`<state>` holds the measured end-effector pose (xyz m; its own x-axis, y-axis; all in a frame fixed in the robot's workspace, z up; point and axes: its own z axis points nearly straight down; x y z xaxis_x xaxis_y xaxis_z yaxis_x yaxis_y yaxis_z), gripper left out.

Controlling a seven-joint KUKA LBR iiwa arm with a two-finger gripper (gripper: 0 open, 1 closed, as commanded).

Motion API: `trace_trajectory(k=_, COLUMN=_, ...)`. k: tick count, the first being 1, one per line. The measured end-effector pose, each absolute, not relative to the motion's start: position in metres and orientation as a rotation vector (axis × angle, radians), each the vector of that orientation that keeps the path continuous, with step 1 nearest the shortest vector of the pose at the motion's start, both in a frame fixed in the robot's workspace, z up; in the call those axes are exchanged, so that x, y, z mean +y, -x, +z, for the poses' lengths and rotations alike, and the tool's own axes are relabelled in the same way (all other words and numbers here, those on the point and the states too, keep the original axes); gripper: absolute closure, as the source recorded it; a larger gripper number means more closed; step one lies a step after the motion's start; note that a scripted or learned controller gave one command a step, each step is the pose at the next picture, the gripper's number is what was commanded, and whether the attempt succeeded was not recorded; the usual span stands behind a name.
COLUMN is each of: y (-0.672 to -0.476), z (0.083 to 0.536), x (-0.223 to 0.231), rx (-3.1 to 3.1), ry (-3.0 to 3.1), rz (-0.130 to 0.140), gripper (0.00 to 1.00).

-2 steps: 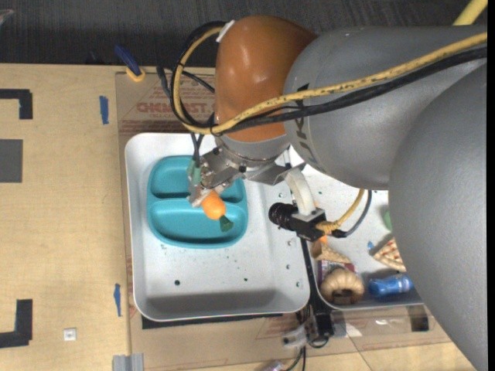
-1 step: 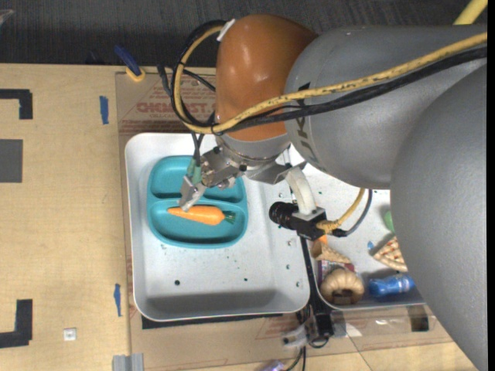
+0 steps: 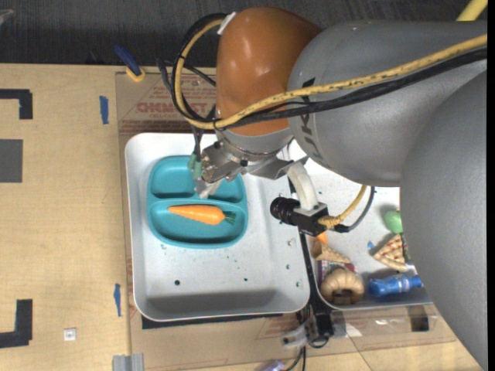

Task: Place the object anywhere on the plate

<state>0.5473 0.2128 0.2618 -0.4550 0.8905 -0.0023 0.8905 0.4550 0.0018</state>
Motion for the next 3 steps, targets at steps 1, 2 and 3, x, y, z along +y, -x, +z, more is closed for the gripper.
trace_trajectory(k=1, y=-0.557, z=0.217, x=0.217, rx=2.582, ry=-1.794, rz=-0.006, gripper=1.00)
trace_trajectory(k=2, y=-0.626, z=0.208, x=0.215, rx=2.614, ry=-1.738, rz=-0.001, gripper=1.00)
trace_trajectory(k=3, y=-0.627, z=0.221, x=0.217, rx=2.612, ry=-1.729, rz=0.006, gripper=1.00)
